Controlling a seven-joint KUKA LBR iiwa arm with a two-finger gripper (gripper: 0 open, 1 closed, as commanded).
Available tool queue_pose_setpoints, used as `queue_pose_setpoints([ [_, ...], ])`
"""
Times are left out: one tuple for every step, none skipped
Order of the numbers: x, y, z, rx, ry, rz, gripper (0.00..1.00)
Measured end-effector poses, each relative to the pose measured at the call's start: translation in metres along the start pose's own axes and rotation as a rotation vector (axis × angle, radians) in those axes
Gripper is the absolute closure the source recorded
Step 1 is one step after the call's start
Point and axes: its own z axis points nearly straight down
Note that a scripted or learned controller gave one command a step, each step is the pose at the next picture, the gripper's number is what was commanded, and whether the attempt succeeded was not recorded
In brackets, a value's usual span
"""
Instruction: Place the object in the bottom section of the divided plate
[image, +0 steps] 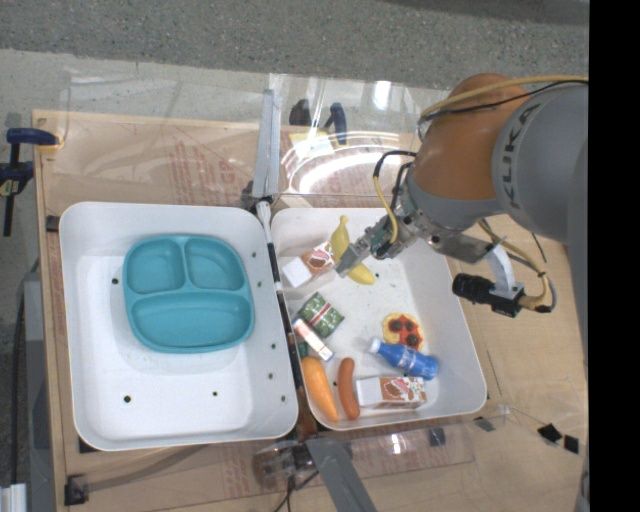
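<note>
The teal divided plate (187, 292) lies in the left bin (100, 400), with two small sections at the top and one wide bottom section (190, 320) that holds nothing. My gripper (353, 260) hangs low over the upper part of the right bin (455, 330), right at a yellow banana (342, 235) whose middle it covers. A small brown and white packet (320, 258) lies just left of the gripper. Whether anything is gripped is hidden from this angle.
The right bin also holds a white block (296, 272), a green carton (322, 315), a pink tube (312, 340), a carrot (320, 390), a sausage (347, 388), a pizza slice (401, 328), a blue bottle (405, 358) and a printed carton (402, 392). A ridge (275, 290) divides the bins.
</note>
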Motion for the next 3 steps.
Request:
queue_pose_setpoints([
  [0.088, -0.018, 0.014, 0.001, 0.001, -0.233, 1.00],
  [0.117, 0.030, 0.031, 0.000, 0.000, -0.291, 1.00],
  [0.116, 0.029, 0.031, -0.001, -0.001, -0.290, 0.00],
])
